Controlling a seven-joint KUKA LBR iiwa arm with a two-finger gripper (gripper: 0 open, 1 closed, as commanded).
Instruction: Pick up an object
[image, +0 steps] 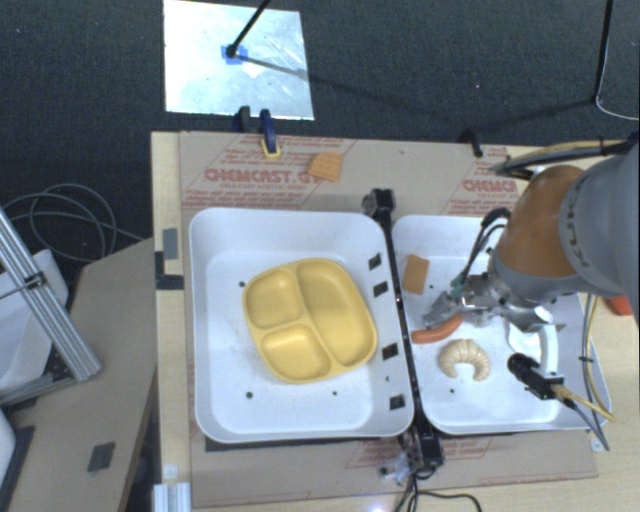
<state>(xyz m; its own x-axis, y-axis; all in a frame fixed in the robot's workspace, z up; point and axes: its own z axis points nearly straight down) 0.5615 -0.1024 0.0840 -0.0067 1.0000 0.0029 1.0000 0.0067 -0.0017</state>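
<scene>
The right bin (560, 415) holds three small things. An orange-red sausage-shaped piece (438, 333) lies near the bin's left wall, and a pale croissant (467, 358) sits just below and right of it. A tan square cracker (415, 272) rests further back by the divider. My gripper (443, 310) reaches in from the right and hangs low directly over the sausage piece's upper end, touching or almost touching it. The wrist hides what lies right of it.
The left bin (215, 260) holds a yellow three-compartment plate (308, 318). Black clips line the divider (392, 300) between the bins. A tan square (325, 166) lies on the cardboard behind the bins, near a blue and yellow clamp (268, 132).
</scene>
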